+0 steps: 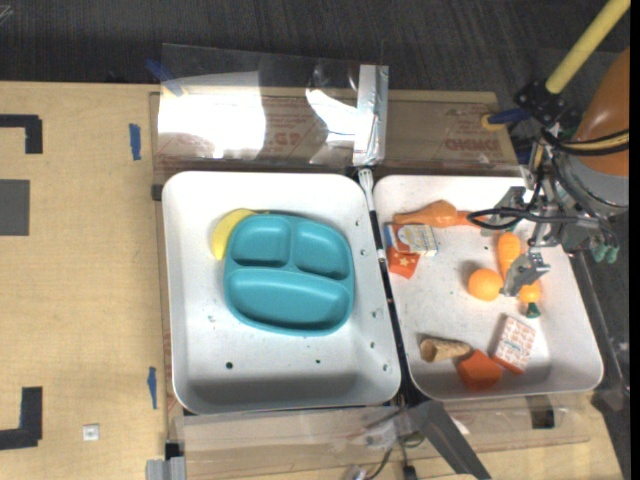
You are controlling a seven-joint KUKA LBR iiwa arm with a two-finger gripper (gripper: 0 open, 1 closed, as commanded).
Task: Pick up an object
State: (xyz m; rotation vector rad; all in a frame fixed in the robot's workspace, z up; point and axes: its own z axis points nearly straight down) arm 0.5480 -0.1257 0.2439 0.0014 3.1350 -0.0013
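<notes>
In the right bin (pixel 585 363), an orange ball (pixel 484 284) lies near the middle, just left of the end effector (pixel 524 276). An orange carrot-like piece (pixel 510 248) sits upright-ish beside it, partly behind the end effector. A small patterned box (pixel 516 343) and an orange block (pixel 480 369) rest near the front wall, with a brown lump (pixel 444 349) to their left. The arm (pixel 590 158) reaches in from the right, wrist pointing down over the bin's right half. Whether the end effector's tips are apart or together cannot be told. The left bin (pixel 190 298) carries a teal divided tray (pixel 290 273).
</notes>
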